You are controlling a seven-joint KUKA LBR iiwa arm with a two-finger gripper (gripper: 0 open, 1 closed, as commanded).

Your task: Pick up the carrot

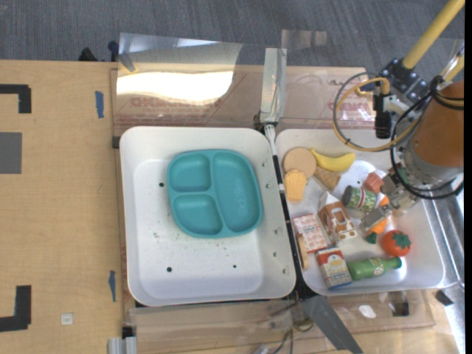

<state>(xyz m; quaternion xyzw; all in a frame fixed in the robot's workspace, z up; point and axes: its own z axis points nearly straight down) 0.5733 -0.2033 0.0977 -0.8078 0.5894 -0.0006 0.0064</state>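
The carrot [377, 229] is a small orange piece with a green end, lying in the right bin [428, 271] between a red tomato [396, 243] and a green-labelled can [359, 198]. My gripper [381, 214] reaches in from the right and sits low over the carrot's upper end, touching or almost touching it. The gripper's metal parts cover part of the carrot. The carrot still looks to be resting among the other items in the bin.
The right bin also holds a banana [333, 159], a round tan disc [299, 159], a yellow-orange piece [295, 185], small food boxes [310, 231], and a green bottle [374, 268]. The left bin [147, 257] holds a teal divided plate [214, 192].
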